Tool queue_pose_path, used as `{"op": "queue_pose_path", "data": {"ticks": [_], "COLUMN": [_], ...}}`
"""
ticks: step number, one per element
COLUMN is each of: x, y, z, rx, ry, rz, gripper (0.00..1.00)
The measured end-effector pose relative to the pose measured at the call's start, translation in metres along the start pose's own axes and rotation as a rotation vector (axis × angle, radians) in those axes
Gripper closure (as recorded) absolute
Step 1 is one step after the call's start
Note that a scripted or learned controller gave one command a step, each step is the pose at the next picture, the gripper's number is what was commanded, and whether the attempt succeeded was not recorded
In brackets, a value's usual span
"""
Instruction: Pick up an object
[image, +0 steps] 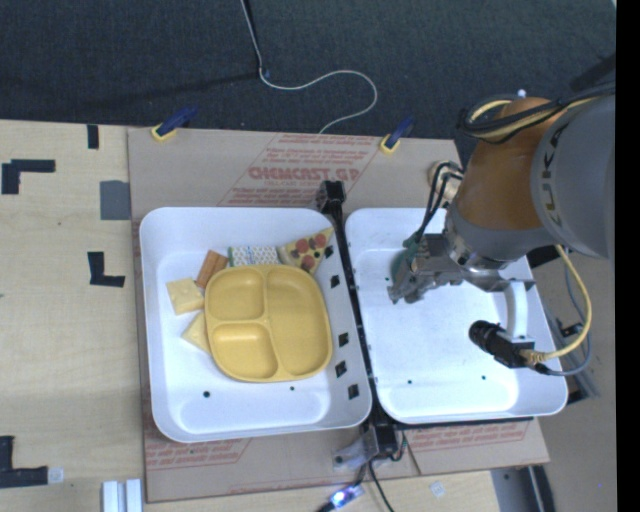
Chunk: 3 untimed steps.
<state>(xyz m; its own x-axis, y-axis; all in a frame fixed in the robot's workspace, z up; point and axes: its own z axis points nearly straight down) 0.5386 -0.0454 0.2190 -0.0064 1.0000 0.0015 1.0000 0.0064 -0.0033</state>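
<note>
The arm (520, 190) reaches in from the right and hangs over the right bin (440, 385), its pincer (410, 275) low over the upper left part of that bin, near the divider between the two bins. From this slanted view the fingertips blur into the dark wrist hardware, so I cannot tell whether the pincer is open or closed, and nothing can be made out between its tips. The things worth picking all lie in the left bin (170, 400): a yellow sectioned plate (268, 322) sits in the middle, with a few small pieces tucked around its upper and left edges, among them a tan cracker-like square (185, 296), a brown strip (211, 267), and a pizza-slice toy (308, 248) near the divider. The bare floor of the right bin under the pincer appears to offer no object, though a small greenish patch beside the fingers may be part of the tool or something held; the view is too poor to say. As I judge it, the task stands at the approach step, with no grasp confirmed. The next move calls for carrying the pincer across the divider, settling over one of the small pieces clear of the plate's rim, and descending with the fingers spread to straddle it.
</note>
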Motion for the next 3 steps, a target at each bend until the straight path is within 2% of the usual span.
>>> {"op": "queue_pose_path", "data": {"ticks": [1,2,3], "x": [0.045,0.063,0.073], "y": [0.006,0.006,0.010], "z": [-0.010,0.005,-0.011], "rx": [-0.002,0.001,-0.002], "ry": [-0.001,-0.002,-0.001], "rz": [0.001,0.004,0.004], "gripper": [1.00,1.00,1.00]}}
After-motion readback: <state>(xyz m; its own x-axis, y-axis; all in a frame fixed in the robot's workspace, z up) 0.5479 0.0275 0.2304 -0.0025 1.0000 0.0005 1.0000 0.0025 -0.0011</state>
